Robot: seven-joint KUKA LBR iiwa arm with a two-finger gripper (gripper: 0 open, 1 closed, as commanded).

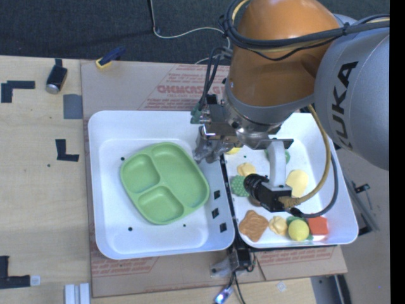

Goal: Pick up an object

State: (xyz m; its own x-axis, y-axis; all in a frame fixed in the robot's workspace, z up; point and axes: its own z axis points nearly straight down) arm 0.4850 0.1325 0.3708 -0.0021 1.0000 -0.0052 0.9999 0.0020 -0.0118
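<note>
Whether the fingers are apart or together cannot be told: the gripper (212,145) hangs low over the wall between the two bins, its tip lost against the dark mechanism. Just right of it, toy food crowds the right bin (329,236), the likely pick: a green knobbly piece (238,185), a yellow lemon-like piece (297,181), a brown cookie shape (253,225). The green divided tray (164,181) lies alone in the left bin (104,170) on the counter (38,189).
</note>
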